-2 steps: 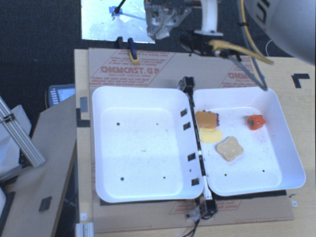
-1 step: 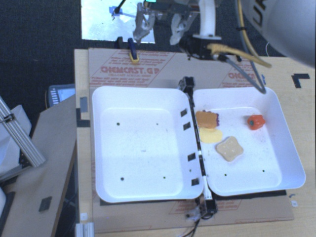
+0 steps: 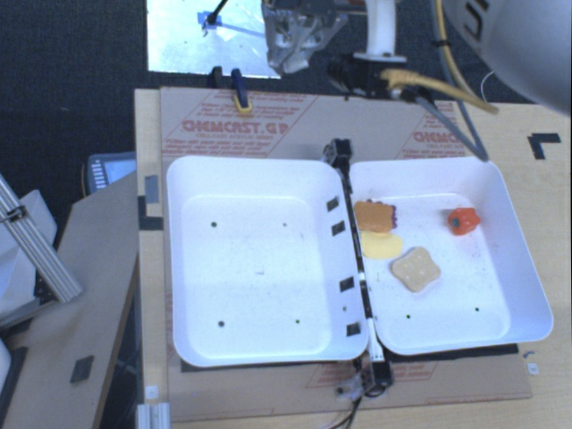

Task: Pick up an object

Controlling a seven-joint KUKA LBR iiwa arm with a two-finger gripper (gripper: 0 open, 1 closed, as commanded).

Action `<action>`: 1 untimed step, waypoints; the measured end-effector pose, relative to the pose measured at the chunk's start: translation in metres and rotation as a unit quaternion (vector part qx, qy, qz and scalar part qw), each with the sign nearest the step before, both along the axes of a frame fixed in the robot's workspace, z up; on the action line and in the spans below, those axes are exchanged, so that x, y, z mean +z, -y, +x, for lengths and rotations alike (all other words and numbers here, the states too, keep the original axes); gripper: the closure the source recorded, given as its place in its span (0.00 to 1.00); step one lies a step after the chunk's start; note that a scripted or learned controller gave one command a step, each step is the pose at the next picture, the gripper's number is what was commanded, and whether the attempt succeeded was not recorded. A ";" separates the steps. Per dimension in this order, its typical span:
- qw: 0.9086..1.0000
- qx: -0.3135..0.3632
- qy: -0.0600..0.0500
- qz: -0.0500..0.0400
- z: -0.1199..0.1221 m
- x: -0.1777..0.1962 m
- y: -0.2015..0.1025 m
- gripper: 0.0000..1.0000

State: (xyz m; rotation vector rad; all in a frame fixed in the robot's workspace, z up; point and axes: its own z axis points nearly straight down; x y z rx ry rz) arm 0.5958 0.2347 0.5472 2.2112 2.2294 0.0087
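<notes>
The gripper (image 3: 293, 41) hangs high beyond the left bin (image 3: 259, 262), holding nothing visible; its opening cannot be told.

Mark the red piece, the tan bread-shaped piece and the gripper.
red piece (image 3: 463, 221), camera view, its middle
tan bread-shaped piece (image 3: 416, 269), camera view, centre of its top
gripper (image 3: 295, 59), camera view, its lower tip

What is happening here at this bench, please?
A robot arm is set to pick up an object from the bins. Its gripper hangs high, above the back edge of the bench and away from both bins, with nothing between its fingers. The right bin holds four small items: an orange-brown piece, a flat yellow piece, a tan toast-shaped piece and a red-orange piece. No pick has been made yet.
</notes>
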 end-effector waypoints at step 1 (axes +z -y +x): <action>1.000 0.000 -0.001 0.000 0.000 -0.001 0.000 0.00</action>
